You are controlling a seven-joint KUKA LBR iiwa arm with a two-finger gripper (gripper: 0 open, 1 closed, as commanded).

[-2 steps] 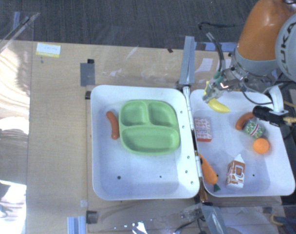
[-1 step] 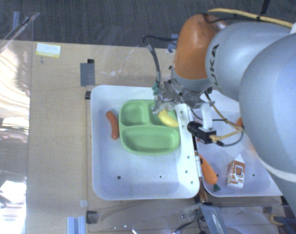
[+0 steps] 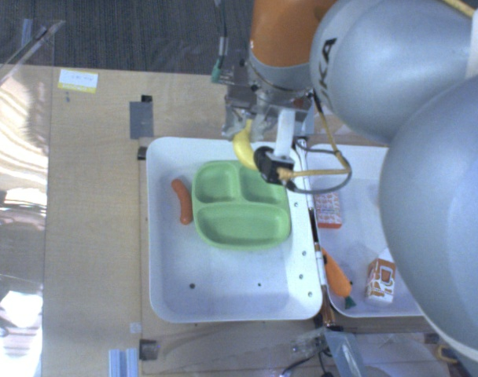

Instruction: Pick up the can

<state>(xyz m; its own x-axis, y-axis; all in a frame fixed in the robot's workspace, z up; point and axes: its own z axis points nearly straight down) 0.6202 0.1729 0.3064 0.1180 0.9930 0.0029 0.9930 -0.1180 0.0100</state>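
A small red and white labelled thing (image 3: 328,209), possibly the can, lies in the right bin (image 3: 357,309) close to its left wall. My gripper (image 3: 243,134) hangs over the far edge of the left bin (image 3: 223,305), left of and beyond that thing. A yellow banana (image 3: 243,151) shows directly under the gripper, at the far rim of a green divided tray (image 3: 240,218). Whether the banana is gripped or just lies there is hidden by the wrist.
An orange-red sausage (image 3: 182,201) lies left of the green tray. In the right bin are a carrot (image 3: 337,277) by the dividing wall and a small orange and white carton (image 3: 380,280). The arm's grey body covers much of the right bin.
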